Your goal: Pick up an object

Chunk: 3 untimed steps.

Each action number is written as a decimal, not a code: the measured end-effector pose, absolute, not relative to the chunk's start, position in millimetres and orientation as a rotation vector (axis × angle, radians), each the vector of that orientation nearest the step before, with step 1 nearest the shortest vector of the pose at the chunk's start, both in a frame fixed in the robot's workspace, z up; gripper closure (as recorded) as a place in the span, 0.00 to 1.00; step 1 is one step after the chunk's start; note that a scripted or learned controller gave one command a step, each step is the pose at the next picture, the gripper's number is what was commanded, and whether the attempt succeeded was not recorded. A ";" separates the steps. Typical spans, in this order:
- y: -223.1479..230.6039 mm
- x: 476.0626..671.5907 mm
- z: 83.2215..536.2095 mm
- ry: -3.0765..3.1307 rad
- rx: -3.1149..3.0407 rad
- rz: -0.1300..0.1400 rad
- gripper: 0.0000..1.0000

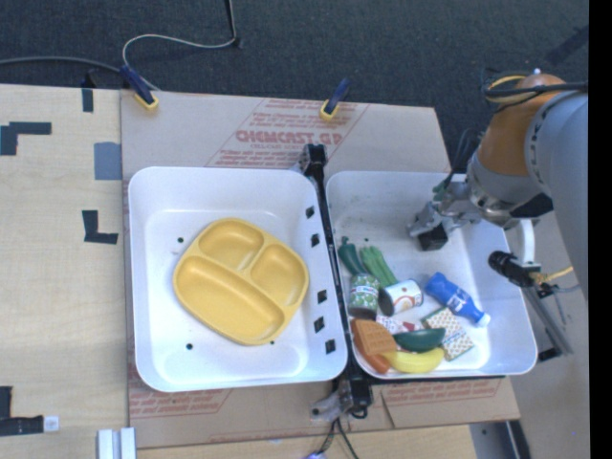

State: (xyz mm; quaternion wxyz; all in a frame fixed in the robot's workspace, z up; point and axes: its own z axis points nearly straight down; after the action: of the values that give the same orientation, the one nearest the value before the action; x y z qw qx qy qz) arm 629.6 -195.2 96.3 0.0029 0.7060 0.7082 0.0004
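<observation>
Two shallow white plastic bins sat side by side on a bench covered with brown printed cardboard (287, 137), seen from above at a slant. The left bin (153, 256) held a yellow plastic divided plate (241, 280) with three compartments, lying flat near the bin's middle.

The right bin (382, 194) held a cluster of small objects gathered toward its near edge. A bunch of green plastic bean-like pieces (366, 261) lay closest to the divider between the bins. Just beside them stood a small dark green and white can (362, 296), touching a white cylinder with a red mark (403, 297). A blue plastic bottle (456, 299) lay on its side toward the bin's right wall. Along the near edge lay an orange wedge-shaped toy (371, 340), a yellow toy banana (417, 360), a dark green curved piece (421, 338) and a small checkered packet (453, 340), all packed close together.

The grey robot arm with an orange band (512, 151) reached in from the right. Its tool (430, 229) hung low over the far right part of the right bin, well apart from the cluster of objects. The tool appeared dark and small, and whether its fingers were open or closed could not be told. Nothing was visibly held in it.
</observation>
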 end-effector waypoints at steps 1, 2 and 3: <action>-172.4 532.6 218.2 2.221 2.220 0.000 1.00; -177.5 486.4 266.4 2.221 2.221 -0.001 1.00; -175.0 484.3 266.4 2.223 2.220 0.000 1.00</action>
State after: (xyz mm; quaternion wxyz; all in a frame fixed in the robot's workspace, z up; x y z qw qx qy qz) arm 484.3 -175.0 266.4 -0.0002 0.7067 0.7075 0.0001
